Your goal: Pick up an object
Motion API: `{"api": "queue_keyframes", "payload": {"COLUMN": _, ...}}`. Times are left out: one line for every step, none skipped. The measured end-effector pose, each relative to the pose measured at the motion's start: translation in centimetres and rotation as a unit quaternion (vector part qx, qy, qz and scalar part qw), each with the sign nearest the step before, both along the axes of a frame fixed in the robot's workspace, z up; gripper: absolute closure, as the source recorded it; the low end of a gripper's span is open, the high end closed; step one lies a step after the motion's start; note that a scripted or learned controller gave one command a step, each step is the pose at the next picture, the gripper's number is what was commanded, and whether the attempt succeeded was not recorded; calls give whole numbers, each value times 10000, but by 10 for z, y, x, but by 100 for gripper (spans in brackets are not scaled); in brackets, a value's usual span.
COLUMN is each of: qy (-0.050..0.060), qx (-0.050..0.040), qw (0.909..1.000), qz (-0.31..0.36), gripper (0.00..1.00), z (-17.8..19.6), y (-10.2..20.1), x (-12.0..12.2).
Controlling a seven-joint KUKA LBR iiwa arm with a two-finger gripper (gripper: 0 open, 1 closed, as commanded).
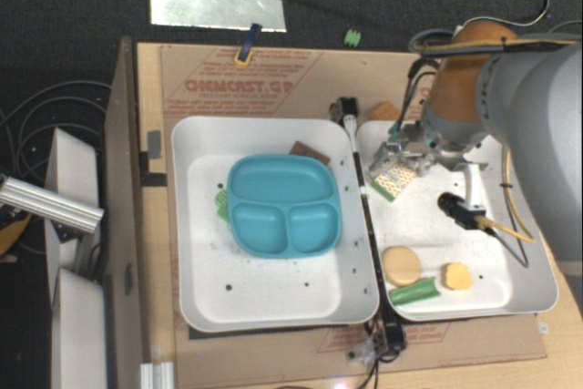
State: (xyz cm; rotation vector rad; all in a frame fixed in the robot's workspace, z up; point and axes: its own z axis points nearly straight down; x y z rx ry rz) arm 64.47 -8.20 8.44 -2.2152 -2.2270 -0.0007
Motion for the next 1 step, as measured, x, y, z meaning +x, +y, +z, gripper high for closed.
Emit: {"api": "queue_keyframes", "payload": {"qy": -24, "qx": -1, "qw": 10000, "qz": 0, "gripper": 100, "z": 12, "y": -1, "x": 2}}
